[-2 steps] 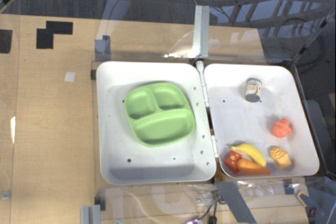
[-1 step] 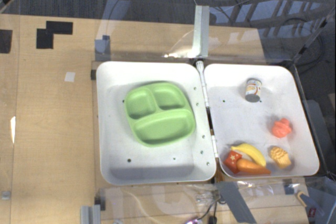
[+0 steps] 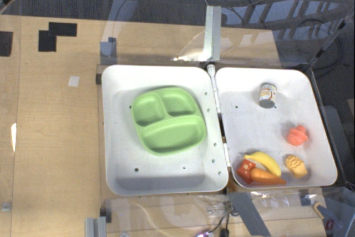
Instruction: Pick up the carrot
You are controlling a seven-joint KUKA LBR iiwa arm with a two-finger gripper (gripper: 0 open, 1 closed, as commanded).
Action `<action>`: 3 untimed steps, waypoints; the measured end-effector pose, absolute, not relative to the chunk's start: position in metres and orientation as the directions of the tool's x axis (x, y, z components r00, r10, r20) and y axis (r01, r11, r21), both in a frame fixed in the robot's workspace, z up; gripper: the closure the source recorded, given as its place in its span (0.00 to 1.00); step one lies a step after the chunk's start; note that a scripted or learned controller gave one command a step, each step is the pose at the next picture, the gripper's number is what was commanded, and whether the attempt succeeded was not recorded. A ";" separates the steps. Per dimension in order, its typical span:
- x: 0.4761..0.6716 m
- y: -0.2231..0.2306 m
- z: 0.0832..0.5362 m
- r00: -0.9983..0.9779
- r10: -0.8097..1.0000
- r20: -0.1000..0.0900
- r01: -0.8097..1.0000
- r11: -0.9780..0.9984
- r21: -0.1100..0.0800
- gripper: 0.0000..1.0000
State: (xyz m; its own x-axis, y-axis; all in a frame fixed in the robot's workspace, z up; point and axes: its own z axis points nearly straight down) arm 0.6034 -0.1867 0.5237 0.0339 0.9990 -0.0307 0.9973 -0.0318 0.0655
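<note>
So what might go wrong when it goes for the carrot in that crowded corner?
The orange carrot lies against the bin's near wall, pressed up beside the yellow banana and a red strawberry-like piece. The jaws may catch a neighbour instead, or hit the white bin wall and slip off.

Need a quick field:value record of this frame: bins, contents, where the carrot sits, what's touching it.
left bin: holds a green divided plate
right bin: holds five items
carrot: near front edge of right bin, lying flat
banana: just behind the carrot, touching or nearly so
red item: at the carrot's left end, looks like a strawberry
yellow-brown item: right of the banana, apart
orange-red item: mid right, alone
small can: rear of right bin, alone
grasp note: carrot is crowded by the banana and red item, probably tight
</note>
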 end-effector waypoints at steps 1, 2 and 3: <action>0.605 -0.185 0.536 0.027 0.999 -0.034 0.997 -0.025 0.072 1.00; 0.606 -0.184 0.548 0.021 0.999 -0.038 0.997 -0.018 0.078 1.00; 0.607 -0.182 0.561 0.015 0.999 -0.041 0.996 -0.011 0.085 1.00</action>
